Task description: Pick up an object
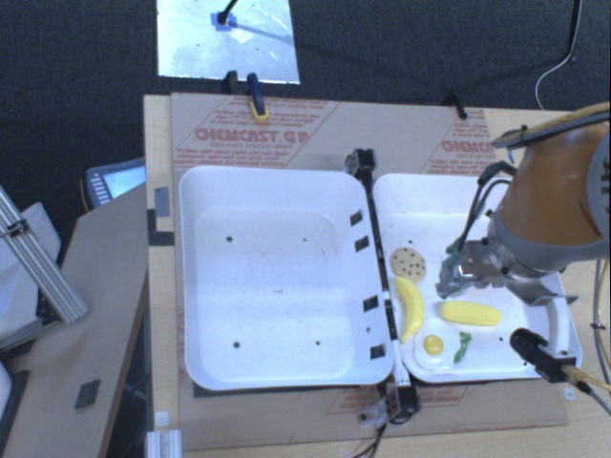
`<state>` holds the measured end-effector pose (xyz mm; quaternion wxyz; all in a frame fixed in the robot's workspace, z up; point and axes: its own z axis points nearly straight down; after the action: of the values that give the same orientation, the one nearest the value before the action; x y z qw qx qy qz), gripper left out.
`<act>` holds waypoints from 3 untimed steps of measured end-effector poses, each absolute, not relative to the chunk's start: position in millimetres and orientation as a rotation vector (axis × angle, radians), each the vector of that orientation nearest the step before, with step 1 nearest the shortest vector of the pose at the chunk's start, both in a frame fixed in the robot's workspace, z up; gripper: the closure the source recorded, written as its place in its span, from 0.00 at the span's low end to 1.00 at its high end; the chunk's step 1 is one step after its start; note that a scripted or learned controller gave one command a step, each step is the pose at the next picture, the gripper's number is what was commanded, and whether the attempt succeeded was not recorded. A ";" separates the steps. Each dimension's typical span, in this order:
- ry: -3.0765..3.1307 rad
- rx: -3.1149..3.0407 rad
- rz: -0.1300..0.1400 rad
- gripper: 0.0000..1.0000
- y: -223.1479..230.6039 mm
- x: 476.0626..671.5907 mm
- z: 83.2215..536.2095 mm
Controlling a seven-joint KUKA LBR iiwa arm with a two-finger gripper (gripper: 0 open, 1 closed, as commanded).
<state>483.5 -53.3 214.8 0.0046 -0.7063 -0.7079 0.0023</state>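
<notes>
The right bin (420, 191) holds several toy foods. A round cookie (408, 261) with dark chips lies near the bin's left wall. Below it a yellow banana (410, 307) curves along that wall. A fried egg (433, 344) sits at the front, beside a small green piece (463, 346). A yellow corn cob (470, 313) lies in the middle. My gripper (456, 277) hangs just above the corn cob's left end, to the right of the cookie. Nothing shows between its metal fingers.
The left bin (277, 275) stands beside the right one, parted by a ridge with black clips (368, 246). The arm's orange band (558, 184) covers the right bin's far right side. A cardboard sheet (286, 132) lies under both bins.
</notes>
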 end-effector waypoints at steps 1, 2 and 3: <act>-2.238 -2.222 -0.019 1.00 -42.5 488.7 345.7; -2.234 -2.213 -0.008 1.00 7.9 487.2 382.1; -2.234 -2.214 -0.010 1.00 47.0 487.1 428.9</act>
<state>487.1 47.0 428.9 -0.0019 -0.7040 -0.7102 -0.0031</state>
